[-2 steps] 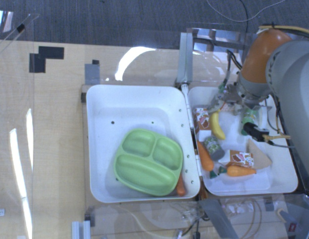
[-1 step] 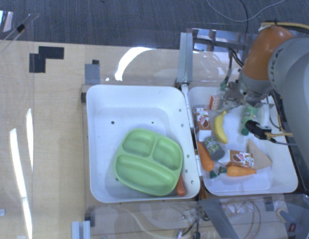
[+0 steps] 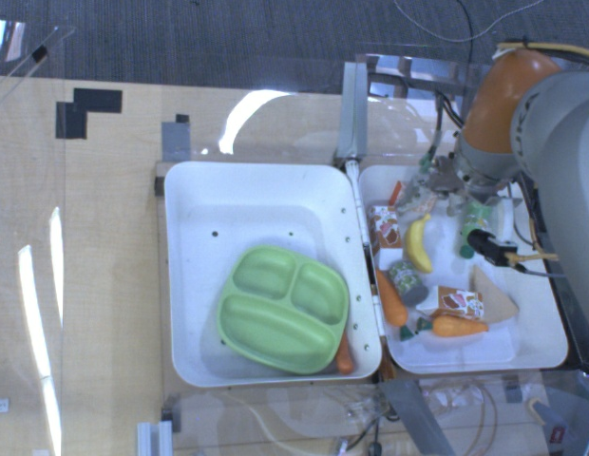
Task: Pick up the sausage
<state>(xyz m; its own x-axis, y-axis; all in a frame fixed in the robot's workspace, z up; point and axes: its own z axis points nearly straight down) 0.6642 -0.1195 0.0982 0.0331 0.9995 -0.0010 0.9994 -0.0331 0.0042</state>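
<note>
The grey two-finger gripper [image 3: 433, 190] is seen over the far edge of the right white bin [image 3: 546, 350]; its state cannot be told. The reddish-orange sausage [image 3: 344, 356] is found at the left white bin's [image 3: 195, 255] near right corner, touching the green divided plate [image 3: 283, 309].

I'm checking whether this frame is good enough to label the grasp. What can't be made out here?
- Gripper: in the camera view the wrist and its cables cover it, so the finger state is unreadable.
- Sausage: no item in the right bin is clearly it; the toys are small and crowded.
- Orange piece in the left bin: mostly hidden under the green plate.
- Arm: cut off by the right edge.
</note>
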